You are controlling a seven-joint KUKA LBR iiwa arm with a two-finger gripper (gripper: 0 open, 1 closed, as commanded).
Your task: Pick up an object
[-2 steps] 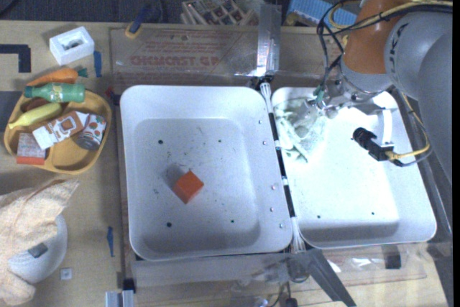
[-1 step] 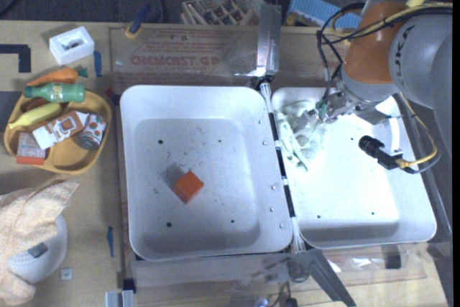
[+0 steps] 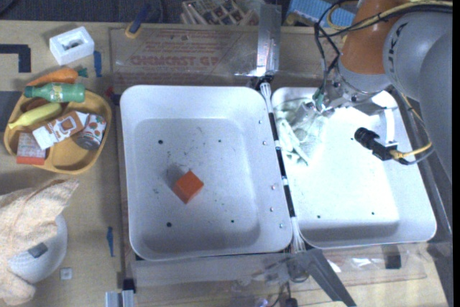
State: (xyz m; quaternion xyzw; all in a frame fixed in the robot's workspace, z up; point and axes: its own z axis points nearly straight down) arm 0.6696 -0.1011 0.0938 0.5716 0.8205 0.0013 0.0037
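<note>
I have one camera to work from, fixed above the bench and tilted, so I look down at a slant rather than straight down. It faces the two white bins, the left bin [image 3: 194,169] and the right bin [image 3: 359,183], which sit side by side across the middle of my picture. The far edge of the bench and the cluttered floor beyond run along the top; the near edge lies at the bottom. It stands far enough back to take in both bins whole, plus a yellow bowl [image 3: 57,136] off to the left. The arm [image 3: 402,47] comes in from my upper right, large and close to the lens.
</note>
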